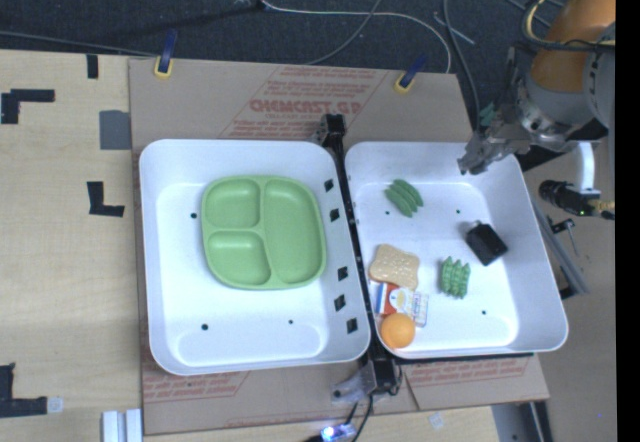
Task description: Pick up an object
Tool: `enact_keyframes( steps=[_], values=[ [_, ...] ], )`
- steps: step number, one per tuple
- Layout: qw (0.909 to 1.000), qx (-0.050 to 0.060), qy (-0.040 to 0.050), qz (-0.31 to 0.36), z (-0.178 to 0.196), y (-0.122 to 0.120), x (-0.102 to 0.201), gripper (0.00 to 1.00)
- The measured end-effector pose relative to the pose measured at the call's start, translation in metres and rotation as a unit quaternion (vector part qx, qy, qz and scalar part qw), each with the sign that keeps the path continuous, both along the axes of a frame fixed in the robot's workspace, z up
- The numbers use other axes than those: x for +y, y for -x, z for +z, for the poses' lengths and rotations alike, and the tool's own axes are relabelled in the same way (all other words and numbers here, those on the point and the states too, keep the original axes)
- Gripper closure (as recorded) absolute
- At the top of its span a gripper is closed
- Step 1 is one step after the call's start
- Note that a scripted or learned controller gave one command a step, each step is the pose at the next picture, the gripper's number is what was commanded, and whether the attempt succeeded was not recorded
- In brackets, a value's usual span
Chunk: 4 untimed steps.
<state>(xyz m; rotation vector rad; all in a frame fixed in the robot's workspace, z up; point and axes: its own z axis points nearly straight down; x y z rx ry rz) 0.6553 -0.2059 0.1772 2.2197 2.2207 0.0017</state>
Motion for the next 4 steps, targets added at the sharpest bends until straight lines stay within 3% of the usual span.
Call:
enact_keyframes(
  steps=[1, 2, 4],
  values=[
    [1.0, -0.001, 0.0002, 0.0, 0.05, 0.009, 0.001, 1.0],
    [1.0, 0.0, -0.0002, 0.0, 0.069, 0.008, 0.002, 1.0],
    [1.0, 0.003, -0.0009, 0.002, 0.052, 0.05, 0.091, 1.0]
  ],
)
